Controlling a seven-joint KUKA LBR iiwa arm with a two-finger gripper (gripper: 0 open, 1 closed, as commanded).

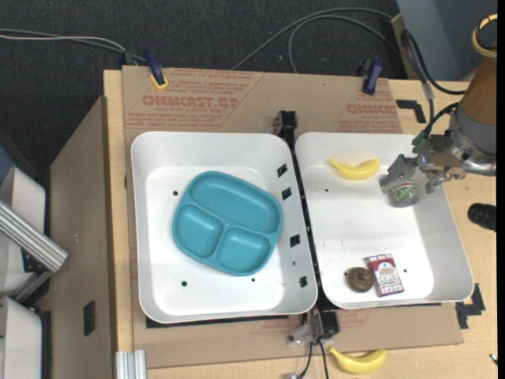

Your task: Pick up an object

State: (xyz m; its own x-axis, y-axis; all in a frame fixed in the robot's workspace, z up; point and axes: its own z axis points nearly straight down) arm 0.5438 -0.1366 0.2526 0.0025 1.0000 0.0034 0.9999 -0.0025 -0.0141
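You are looking down at two shallow white bins side by side on a bench. The left bin [150, 212] holds a teal divided plate [227, 222]. In the right bin [442, 235], a yellow banana [353, 168] lies near the far wall, and a small brown lump [360, 279] touches a small red and white box [386, 275] near the front edge. The gripper [401, 186] reaches in from the right, over the far right part of that bin, with a small round greenish object [404, 194] at its tip; I cannot tell whether the jaws grasp it. The banana is probably light, smooth and curved; take it across its middle. Open floor lies in the bin's centre, but the banana sits close to the far wall.
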